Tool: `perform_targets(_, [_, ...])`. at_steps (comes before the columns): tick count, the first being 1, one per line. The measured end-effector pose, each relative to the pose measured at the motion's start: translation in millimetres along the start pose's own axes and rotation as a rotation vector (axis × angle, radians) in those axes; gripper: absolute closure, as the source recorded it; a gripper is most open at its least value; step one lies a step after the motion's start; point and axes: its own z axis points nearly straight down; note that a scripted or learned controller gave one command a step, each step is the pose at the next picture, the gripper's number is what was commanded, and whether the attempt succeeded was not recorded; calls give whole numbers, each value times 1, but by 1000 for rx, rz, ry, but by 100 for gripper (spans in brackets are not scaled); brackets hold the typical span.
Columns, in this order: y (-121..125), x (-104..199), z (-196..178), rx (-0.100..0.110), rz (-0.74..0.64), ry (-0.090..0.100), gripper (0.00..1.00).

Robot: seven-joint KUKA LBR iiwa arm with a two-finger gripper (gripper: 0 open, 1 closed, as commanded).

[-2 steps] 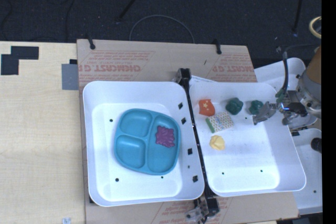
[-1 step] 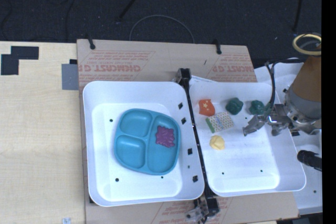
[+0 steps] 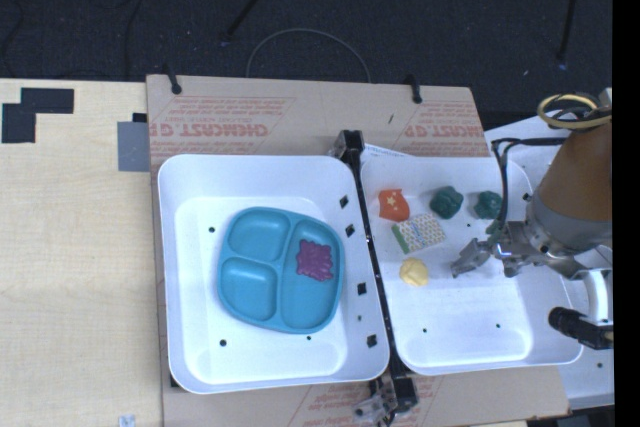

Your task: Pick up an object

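camera view: we see the gripper (image 3: pixel 478 260) low in the right bin (image 3: pixel 470 345), its fingers apart and clamped on nothing. left of it lie a yellow ball (image 3: pixel 414 271), a patterned block (image 3: pixel 419 233) and an orange piece (image 3: pixel 394 205); two green lumps (image 3: pixel 446 202) sit above. the left bin (image 3: pixel 190 315) holds a blue plate (image 3: pixel 250 265) with a purple toy (image 3: pixel 316 260).

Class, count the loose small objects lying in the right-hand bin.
5: orange piece, two dark green pieces, patterned block, yellow piece. The gripper and arm might hide more.
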Motion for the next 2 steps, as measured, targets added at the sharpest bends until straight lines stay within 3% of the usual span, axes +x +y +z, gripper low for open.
perform_targets(1, [0,1,51,-5,0,-2,0])
perform_targets(2, [1,-1,38,-8,5,-3,100])
